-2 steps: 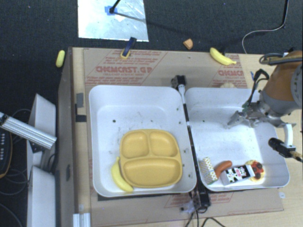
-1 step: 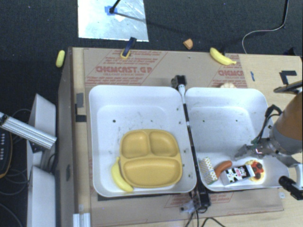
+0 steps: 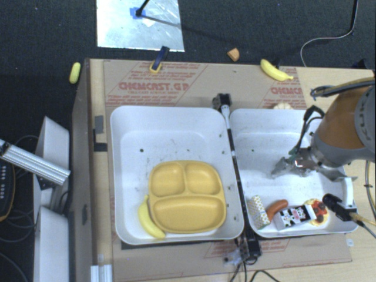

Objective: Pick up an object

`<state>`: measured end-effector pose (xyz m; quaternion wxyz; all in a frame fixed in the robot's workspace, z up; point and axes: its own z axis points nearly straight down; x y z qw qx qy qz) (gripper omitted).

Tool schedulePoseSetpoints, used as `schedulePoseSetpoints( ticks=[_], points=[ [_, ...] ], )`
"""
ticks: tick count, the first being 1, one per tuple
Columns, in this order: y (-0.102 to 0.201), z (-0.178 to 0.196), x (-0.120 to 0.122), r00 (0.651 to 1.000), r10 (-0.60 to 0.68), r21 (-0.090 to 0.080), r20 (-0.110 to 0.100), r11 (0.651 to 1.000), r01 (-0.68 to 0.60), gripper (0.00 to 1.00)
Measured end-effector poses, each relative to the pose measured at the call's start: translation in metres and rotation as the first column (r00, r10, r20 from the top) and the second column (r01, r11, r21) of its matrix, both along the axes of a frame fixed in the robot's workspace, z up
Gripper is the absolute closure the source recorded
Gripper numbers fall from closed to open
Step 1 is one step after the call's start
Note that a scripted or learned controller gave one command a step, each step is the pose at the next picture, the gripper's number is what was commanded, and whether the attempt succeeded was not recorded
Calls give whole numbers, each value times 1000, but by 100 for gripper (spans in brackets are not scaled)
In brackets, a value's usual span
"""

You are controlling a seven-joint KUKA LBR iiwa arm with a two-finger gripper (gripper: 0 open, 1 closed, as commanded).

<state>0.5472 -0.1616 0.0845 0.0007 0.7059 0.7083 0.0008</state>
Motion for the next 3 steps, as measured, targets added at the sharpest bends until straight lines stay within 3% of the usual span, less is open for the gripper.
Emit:
schedulePoseSetpoints(
  ticks=[1, 2, 3],
  points=[
    [-7, 1, 122, 1000, 1, -1, 2, 1000, -1, 0],
    [-46, 0, 41, 1000, -1, -1, -1, 1000, 1, 0],
    [-30, 0, -27, 1000, -3, 0, -2, 1000, 3, 0]
  ],
)
